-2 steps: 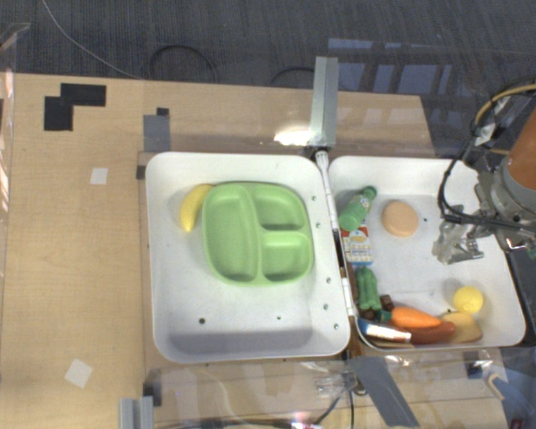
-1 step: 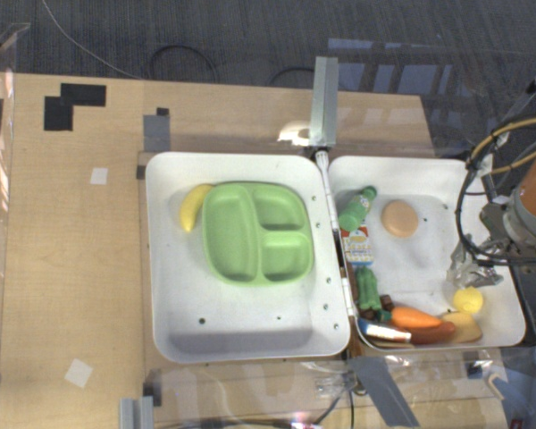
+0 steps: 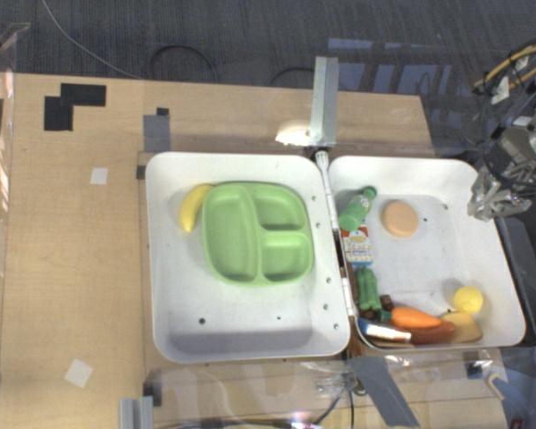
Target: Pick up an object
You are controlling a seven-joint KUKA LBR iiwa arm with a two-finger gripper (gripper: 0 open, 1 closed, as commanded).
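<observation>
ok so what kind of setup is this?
Likely a robot lab grasping bench: two white bins on a wooden table, toy items like a green divided plate and a carrot, the gripper at the right bin's edge.

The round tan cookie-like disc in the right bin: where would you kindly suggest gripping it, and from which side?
Probably from straight above, gripper closing across the rim of the round tan disc. It lies flat with bare right bin floor around it; the green bottle sits apart on its left.
</observation>
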